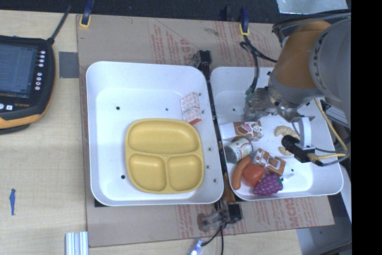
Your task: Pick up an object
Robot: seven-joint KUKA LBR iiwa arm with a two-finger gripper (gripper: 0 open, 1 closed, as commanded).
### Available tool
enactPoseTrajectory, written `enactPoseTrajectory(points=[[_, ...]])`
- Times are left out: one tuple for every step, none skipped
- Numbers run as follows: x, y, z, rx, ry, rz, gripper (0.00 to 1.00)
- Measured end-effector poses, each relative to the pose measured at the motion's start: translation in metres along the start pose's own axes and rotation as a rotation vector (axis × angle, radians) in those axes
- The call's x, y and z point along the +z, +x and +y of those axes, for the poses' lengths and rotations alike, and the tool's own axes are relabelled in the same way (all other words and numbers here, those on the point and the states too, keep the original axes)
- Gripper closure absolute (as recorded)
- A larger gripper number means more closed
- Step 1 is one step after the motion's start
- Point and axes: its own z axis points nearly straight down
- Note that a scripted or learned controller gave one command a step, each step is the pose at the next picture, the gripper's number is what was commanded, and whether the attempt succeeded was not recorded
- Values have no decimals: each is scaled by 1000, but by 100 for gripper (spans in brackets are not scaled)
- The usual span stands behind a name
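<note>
We see the arm reaching in over the right bin, and we take the tomato near that bin's front wall as our mark. The gripper hangs well behind the tomato, over the bin's rear half. It is seen from above, so we cannot tell whether it is wide, narrow or holding anything.

The things to pick lie bunched around the tomato. The grapes touch it on the view's right, just in front. An orange sausage lies against it on the view's left, tilted. A brown box sits just behind it, and a can lies behind and to the view's left of it. Farther behind the tomato is a small carton, the thing nearest the gripper. A pale croissant lies behind the tomato and to the view's right.

Across the bin walls to the view's left of the tomato is the left bin. It holds a yellow plate with three sections, and a red-and-white packet near the wall shared with the right bin. Both bins stand on a cardboard sheet on the counter. Far to the view's left of the tomato a pendant lies on the counter.
</note>
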Motion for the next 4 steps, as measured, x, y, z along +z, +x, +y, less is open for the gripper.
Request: enactPoseTrajectory(points=[[0,0,0,-1,0,0,0],[-10,-1,0,-2,2,-2,100],[-10,-1,0,-3,2,-2,0],[10,-56,66,3,-3,4,0]])
